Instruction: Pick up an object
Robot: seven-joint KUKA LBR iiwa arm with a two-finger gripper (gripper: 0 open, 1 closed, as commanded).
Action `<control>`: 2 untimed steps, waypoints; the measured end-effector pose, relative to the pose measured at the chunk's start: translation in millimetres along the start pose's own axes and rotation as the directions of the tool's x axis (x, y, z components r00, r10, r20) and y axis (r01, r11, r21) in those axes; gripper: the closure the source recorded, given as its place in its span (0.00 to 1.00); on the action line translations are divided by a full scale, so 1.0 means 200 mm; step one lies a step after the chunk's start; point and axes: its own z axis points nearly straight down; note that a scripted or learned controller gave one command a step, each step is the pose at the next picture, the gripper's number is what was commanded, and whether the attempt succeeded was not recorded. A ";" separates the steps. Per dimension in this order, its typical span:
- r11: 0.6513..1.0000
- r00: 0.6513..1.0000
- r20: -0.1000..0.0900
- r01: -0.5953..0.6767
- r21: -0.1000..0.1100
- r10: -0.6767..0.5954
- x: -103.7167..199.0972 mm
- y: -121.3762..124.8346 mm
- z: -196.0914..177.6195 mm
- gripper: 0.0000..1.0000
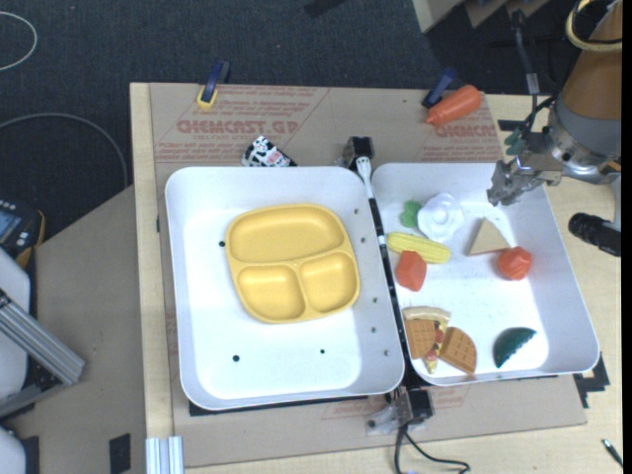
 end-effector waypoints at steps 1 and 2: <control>1.000 1.000 0.000 0.000 0.001 0.000 0.26 0.02 0.02 1.00; 1.000 1.000 -0.001 0.001 -0.001 -0.001 0.55 -0.02 -0.07 1.00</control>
